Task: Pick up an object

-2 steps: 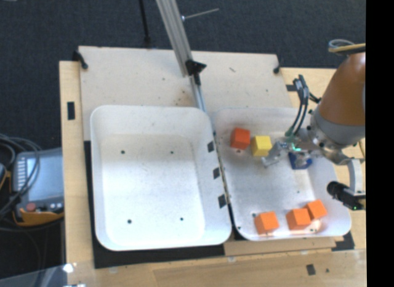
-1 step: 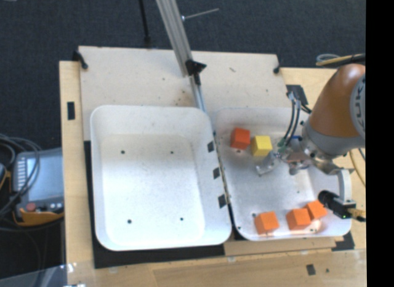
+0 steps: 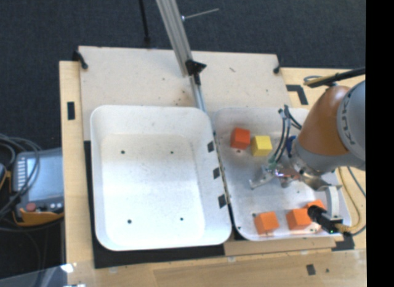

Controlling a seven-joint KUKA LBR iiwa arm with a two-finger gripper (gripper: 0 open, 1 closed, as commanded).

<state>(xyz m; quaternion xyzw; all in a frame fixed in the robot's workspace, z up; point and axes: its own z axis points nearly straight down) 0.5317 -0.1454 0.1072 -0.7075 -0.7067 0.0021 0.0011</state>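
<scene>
The right bin holds the arm's gripper, hovering over bare floor at its middle; whether it is clenched, I cannot tell. Behind it sit an orange cube and a yellow cube, touching. Two orange blocks lie near the bin's front edge.

The gripper hangs over the right bin, among an orange block touching a yellow block and two more orange blocks near the front wall. The left bin sits alongside.
</scene>
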